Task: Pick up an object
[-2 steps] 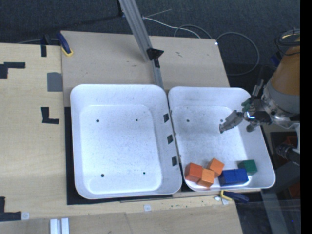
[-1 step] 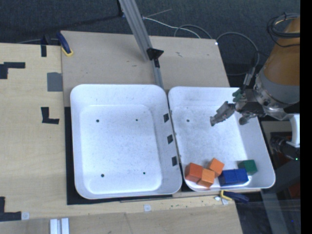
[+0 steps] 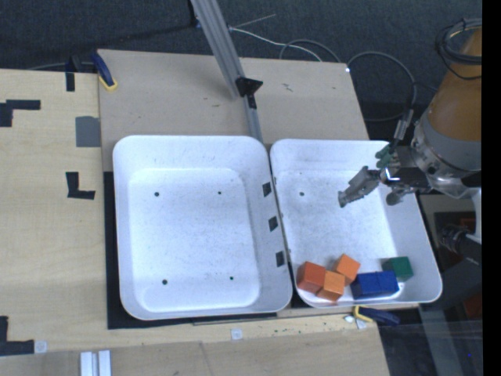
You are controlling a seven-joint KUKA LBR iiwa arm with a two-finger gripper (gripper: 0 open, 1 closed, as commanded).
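Tool (image 3: 362, 188) poised at the right of the frame, above the middle of the right bin (image 3: 313, 157), its dark fingers angled toward the lower left; nothing is seen between them, and whether they stand open or closed cannot be told from this view. The arm (image 3: 454, 124) (grey, with an orange section above the wrist) enters from the right edge.

The candidate objects lie clustered along the lower rim of the right bin, well apart from the tool: an orange block (image 3: 311, 275), a second orange block (image 3: 347, 267) and a third (image 3: 333, 286), touching or nearly touching one another; just to their right a blue block (image 3: 375, 285), and a small green block (image 3: 401, 267) at its upper right. The left bin (image 3: 125, 210) sits at centre-left of the frame on the surface (image 3: 172, 100), beside its neighbour.

Progress, as judged from this moment: no object has been lifted, and no contact is evident. What is left is the whole of the pick (travel toward the lower cluster, descent, closure on one block, and lift). The close packing of the blocks against the rim may hinder a clean grasp.
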